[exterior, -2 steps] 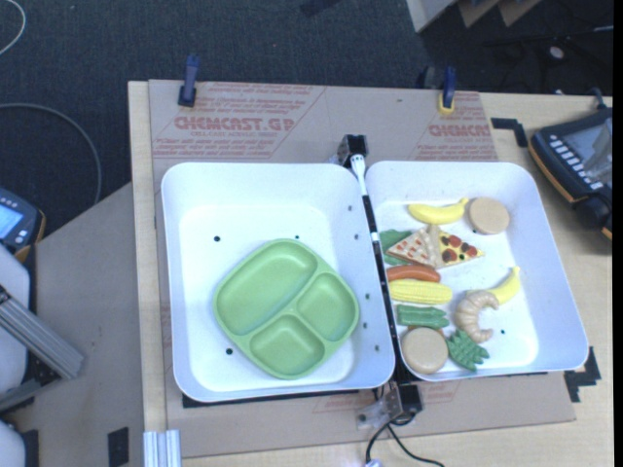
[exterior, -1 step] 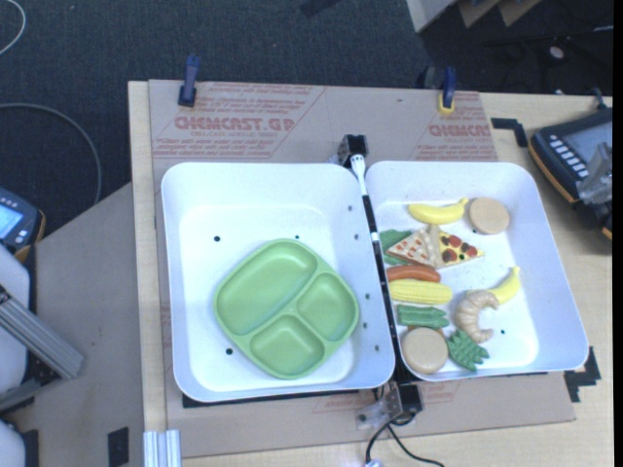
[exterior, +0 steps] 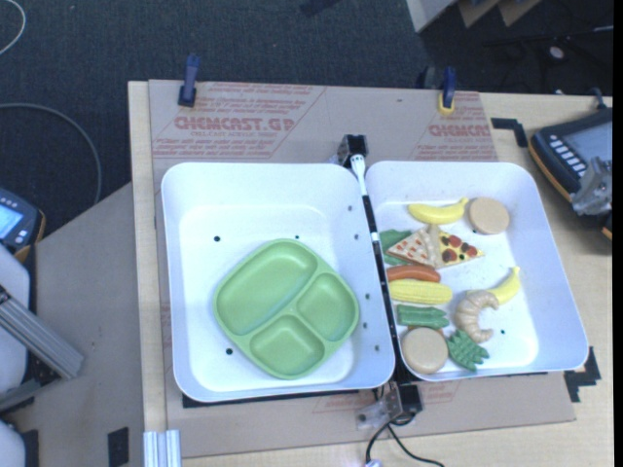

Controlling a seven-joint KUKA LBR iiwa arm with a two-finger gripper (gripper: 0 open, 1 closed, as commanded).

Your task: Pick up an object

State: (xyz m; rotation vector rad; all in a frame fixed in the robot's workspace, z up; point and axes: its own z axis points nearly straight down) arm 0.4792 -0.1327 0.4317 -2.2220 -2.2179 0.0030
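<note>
The right bin (exterior: 545, 261) holds several toy foods. A yellow banana (exterior: 436, 212) and a round tan bun (exterior: 489, 216) lie at the back. A pizza slice (exterior: 433, 248) sits beside a green bean pod (exterior: 394, 238). Below them are an orange sausage (exterior: 413, 273), a yellow corn cob (exterior: 420, 292) and a green pod (exterior: 422, 315). A croissant (exterior: 475, 308) touches a small banana (exterior: 504, 285). At the front lie a second round bun (exterior: 425, 349) and a green leafy piece (exterior: 467, 350).
The left bin (exterior: 185, 261) holds a green three-part plate (exterior: 286, 306). A black and orange handset (exterior: 572, 152) and a grey part (exterior: 596, 188) lie off the right bin's far right corner. Blue clamps (exterior: 188, 81) pin the cardboard base at the back.
</note>
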